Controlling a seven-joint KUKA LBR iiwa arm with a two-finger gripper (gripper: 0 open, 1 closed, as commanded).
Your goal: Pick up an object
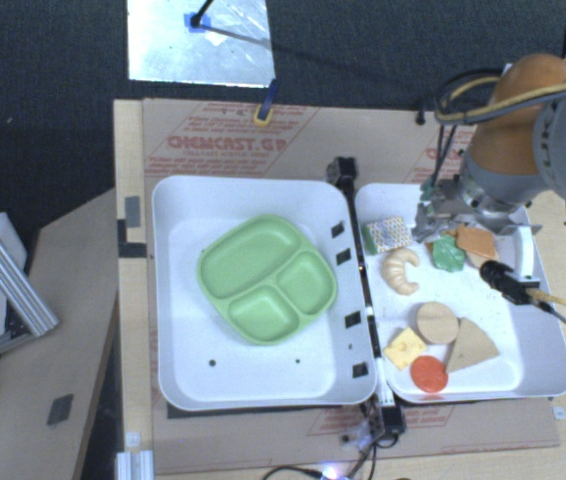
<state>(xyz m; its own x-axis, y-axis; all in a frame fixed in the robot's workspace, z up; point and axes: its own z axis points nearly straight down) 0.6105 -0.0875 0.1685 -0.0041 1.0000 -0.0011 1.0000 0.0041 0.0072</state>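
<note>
The right bin (543, 353) holds several toy foods. At its far left lies a small green and white box (386, 233), with a pale croissant (400, 269) just in front of it. A green broccoli piece (449, 255) and an orange block (477, 243) lie close together near the middle. Nearer the front are a round wooden disc (436, 321), a tan wedge (474, 346), a yellow cheese piece (404, 348) and a red tomato (428, 373). My gripper (433, 220) hangs low over the far part of this bin, between the box and the broccoli.
The left bin (178, 368) holds a green divided plate (266, 279). A black divider (358, 268) with clips runs between the bins. A black fitting with a cable (509, 281) hangs off the arm over the right bin. A foil sheet (201, 28) lies beyond the bench.
</note>
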